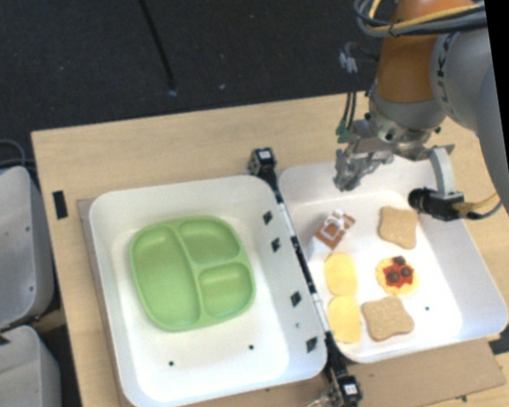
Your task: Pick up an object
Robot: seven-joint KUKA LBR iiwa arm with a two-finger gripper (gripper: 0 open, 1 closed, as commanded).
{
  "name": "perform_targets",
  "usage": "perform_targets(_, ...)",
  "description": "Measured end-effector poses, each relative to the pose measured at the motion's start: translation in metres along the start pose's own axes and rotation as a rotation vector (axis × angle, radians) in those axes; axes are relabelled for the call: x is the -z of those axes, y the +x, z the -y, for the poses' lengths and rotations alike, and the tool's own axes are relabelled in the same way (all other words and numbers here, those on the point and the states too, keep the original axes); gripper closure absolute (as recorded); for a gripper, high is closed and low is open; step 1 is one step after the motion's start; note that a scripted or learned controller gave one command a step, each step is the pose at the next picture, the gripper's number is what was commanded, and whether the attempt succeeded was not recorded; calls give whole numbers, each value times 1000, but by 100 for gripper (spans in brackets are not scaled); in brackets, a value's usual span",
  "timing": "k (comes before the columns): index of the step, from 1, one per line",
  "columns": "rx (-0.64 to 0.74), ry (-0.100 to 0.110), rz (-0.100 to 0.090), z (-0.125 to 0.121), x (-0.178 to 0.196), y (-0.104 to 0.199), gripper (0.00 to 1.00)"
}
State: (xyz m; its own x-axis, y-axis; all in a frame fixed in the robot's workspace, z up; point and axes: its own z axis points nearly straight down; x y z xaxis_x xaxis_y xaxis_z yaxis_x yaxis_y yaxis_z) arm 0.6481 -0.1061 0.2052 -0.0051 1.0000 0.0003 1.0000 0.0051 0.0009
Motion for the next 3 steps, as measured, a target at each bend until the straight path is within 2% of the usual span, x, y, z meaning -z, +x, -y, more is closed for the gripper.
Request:
perform_targets(1,1,2,-1,-1,-3,49,100)
perform_targets(2,1,-2,0,-2,14,98,100)
perform_targets(3,2,-3,-1,-16,25,152,100)
